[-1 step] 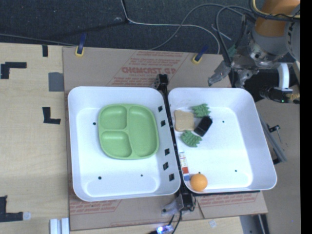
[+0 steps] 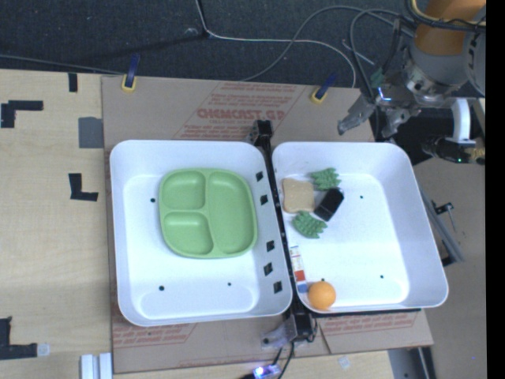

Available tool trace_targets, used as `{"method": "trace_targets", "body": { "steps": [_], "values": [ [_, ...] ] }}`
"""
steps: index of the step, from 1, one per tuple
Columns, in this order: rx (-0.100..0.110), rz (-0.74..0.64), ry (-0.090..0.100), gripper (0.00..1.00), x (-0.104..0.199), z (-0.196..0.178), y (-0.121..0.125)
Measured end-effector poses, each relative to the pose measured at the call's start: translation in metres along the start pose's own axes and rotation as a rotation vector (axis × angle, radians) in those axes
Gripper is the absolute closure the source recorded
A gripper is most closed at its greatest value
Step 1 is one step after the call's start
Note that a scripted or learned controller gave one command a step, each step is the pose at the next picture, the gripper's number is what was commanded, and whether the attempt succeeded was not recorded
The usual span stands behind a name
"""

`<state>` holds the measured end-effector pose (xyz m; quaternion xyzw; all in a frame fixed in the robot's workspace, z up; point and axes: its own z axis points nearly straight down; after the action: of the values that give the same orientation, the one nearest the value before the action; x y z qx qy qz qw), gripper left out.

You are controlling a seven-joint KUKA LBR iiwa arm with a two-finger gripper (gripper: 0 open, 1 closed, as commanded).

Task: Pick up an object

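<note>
Gripper point(image 2: 371, 118) hangs above the far rim of the right bin point(image 2: 410, 235), fingers spread, nothing between them. Pick not begun; approach step, by my reading. Candidates cluster near the bin's left wall: tan block point(image 2: 297, 195), black piece point(image 2: 329, 204), two green bits. Orange ball point(image 2: 321, 294) sits alone at the near edge, likely easiest. Next: travel over it, descend, close.
</note>
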<state>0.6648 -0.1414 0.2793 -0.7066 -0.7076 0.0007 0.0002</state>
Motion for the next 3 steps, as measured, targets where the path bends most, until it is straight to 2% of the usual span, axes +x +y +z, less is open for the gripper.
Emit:
{"method": "trace_targets", "body": {
  "steps": [2,3],
  "values": [
    [0.006,0.0,0.0,0.0,0.014,0.115,-0.006],
    [0.005,0.001,0.0,0.0,0.006,0.165,-0.01]
  ]
}}
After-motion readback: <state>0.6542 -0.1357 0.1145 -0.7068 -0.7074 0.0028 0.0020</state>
